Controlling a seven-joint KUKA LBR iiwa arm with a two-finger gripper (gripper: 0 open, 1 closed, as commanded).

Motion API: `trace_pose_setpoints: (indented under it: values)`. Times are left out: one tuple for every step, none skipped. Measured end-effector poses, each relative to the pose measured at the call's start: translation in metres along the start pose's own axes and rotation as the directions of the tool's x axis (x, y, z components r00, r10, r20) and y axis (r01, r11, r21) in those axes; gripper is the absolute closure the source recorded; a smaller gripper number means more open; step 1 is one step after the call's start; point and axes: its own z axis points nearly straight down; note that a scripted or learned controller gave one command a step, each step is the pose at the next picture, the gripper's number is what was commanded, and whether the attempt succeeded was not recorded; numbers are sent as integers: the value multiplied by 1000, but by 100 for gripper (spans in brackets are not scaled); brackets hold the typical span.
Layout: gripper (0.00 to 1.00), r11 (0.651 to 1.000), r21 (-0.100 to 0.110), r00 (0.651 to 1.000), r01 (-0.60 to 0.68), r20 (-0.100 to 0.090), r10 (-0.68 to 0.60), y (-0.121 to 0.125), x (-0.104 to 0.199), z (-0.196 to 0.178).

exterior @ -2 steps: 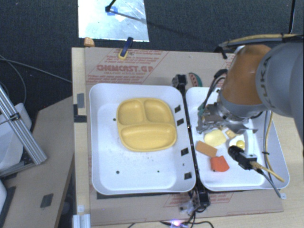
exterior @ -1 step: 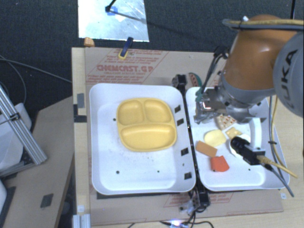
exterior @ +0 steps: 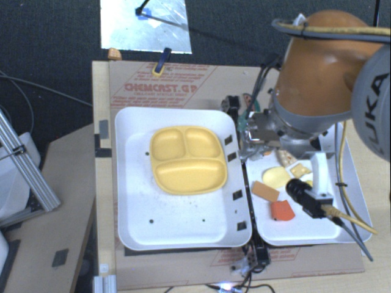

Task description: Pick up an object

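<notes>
- Left bin (exterior: 131, 224): yellow divided tray (exterior: 186, 159) lying flat at centre, well apart from the arm; broad and shallow, likely awkward to pinch.
- Divider between the bins (exterior: 246, 194): close beside the wrist; risk of a knock on any sideways move.
- Right bin (exterior: 305, 235): small pieces clustered near the left wall — tan block (exterior: 265, 191), orange block (exterior: 282, 210), pale yellow disc (exterior: 275, 176), cracker-like square (exterior: 299, 170).
- Tool (exterior: 278, 154) hidden under the orange-banded arm (exterior: 324, 72); opening and contents impossible to tell.
- Crowded pieces could slip aside or come up two together.
</notes>
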Motion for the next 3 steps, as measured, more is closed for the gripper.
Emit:
trace_pose_setpoints:
  values:
    - [100, 1000, 7, 1000, -3, 3, 3, 0, 30, 25]
    - [100, 1000, 0, 1000, -11, 3, 11, 1, 1, -23]
    - [100, 1000, 8, 1000, -4, 3, 4, 0, 28, 17]
